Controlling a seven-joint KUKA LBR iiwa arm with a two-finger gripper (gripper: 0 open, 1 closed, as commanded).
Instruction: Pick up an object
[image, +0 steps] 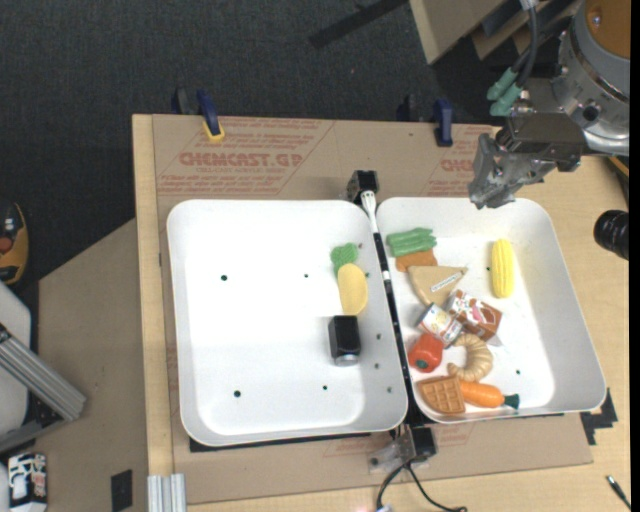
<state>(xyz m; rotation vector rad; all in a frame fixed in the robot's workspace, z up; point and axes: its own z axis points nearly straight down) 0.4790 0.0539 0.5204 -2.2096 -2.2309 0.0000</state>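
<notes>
The end effector (492, 190) is hovering above the right bin's (560, 250) far rim, fingers' state impossible to tell; the toy corn cob (502, 268) (light, rigid, probably slippery) is lying nearby, inviting a mid-length grasp.

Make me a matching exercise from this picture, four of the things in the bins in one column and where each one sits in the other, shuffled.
Things:
1. corn cob
2. black block
3. carrot
4. gripper

Places:
A. left bin, close to its right wall
B. above the right bin's far rim
C. right bin, near its front edge beside the waffle
D. right bin, toward its right side, lying lengthwise

Pairs: 1-D, 2-A, 3-C, 4-B
</notes>
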